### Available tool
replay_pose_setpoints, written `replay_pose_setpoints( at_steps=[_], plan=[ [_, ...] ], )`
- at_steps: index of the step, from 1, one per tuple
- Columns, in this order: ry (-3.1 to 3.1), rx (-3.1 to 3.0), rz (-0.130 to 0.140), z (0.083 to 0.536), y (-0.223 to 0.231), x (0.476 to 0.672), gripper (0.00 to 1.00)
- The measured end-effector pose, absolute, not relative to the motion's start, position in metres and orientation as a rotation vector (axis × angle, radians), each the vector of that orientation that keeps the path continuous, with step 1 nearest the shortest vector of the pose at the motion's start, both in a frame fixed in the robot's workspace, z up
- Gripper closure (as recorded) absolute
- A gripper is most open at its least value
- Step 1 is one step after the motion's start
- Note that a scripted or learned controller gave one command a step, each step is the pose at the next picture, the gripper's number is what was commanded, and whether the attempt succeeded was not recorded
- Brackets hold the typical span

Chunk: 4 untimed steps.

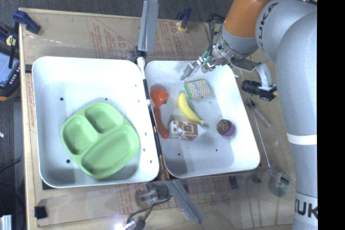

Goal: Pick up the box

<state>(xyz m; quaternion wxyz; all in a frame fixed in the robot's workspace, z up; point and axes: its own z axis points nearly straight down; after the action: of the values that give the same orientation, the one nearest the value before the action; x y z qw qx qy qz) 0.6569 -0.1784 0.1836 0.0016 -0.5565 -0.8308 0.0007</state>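
A small flat box (198, 88) with a green and white pattern lies in the right bin (245, 156), near its far wall. My gripper (195, 68) hangs just beyond and above the box, close to the bin's far rim. It is open, and nothing sits between its fingers. The box is apart from the fingertips and lies untouched. The grey arm with its orange band reaches in from the upper right.
A banana (188, 109) lies right in front of the box. Also in the right bin are a red pepper-like toy (159, 96), a brown and white carton (184, 130) and a purple round item (225, 127). The left bin (48, 70) holds a green divided plate (100, 140).
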Motion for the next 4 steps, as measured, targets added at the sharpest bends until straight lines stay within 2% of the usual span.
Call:
replay_pose_setpoints(
  at_steps=[1, 2, 3, 4],
  plan=[
    [-2.551, -1.844, -0.003, 0.096, -0.209, 0.654, 0.0],
    [-2.559, -1.839, -0.005, 0.109, -0.208, 0.656, 1.0],
    [-2.576, -1.799, -0.001, 0.212, -0.162, 0.648, 1.0],
    [-2.576, -1.799, 0.0, 0.212, -0.163, 0.648, 0.0]
  ],
)
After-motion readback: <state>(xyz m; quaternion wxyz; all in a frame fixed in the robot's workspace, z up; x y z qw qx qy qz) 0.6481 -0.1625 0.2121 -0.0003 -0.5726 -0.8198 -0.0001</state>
